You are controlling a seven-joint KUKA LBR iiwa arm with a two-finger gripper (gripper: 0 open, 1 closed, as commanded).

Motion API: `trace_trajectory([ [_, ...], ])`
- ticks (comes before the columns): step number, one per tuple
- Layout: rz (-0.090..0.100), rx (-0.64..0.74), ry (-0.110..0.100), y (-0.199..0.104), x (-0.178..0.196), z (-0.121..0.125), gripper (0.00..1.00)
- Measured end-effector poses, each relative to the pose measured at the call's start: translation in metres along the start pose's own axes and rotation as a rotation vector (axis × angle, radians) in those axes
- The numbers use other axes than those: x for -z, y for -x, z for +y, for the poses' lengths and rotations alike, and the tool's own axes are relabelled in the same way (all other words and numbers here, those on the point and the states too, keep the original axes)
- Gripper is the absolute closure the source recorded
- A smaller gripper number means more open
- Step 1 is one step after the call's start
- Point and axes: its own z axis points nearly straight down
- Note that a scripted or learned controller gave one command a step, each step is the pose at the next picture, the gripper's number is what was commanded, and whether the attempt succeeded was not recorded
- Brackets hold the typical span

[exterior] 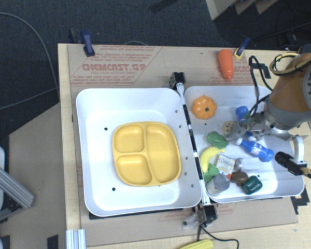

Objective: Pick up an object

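Note:
The right bin (285,191) holds several small objects. Among them are an orange pumpkin (203,107), a blue bottle (257,149), a small blue piece (242,111), a green leafy piece (216,139), a yellow banana-like piece (209,157) and a dark green block (252,184). My gripper (250,129) reaches in from the right and hangs low over the bin's middle, between the small blue piece and the blue bottle. The wrist hides its tips.
The left bin (93,118) holds a yellow divided plate (145,153). An orange carrot (225,64) lies on the bench behind the right bin. A grey cup (219,183), a brown piece (239,177) and a white card (225,162) crowd the right bin's front.

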Motion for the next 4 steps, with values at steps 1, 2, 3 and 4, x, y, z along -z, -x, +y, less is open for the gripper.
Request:
trace_trajectory([
  [1,0.000,0.002,0.001,-0.012,0.001,0.075,0.00],
  [2,-0.003,0.003,0.006,-0.012,0.012,0.076,1.00],
  [3,0.000,0.002,0.002,-0.090,0.101,0.098,1.00],
  [4,0.001,0.002,-0.002,-0.135,0.100,0.032,1.00],
])
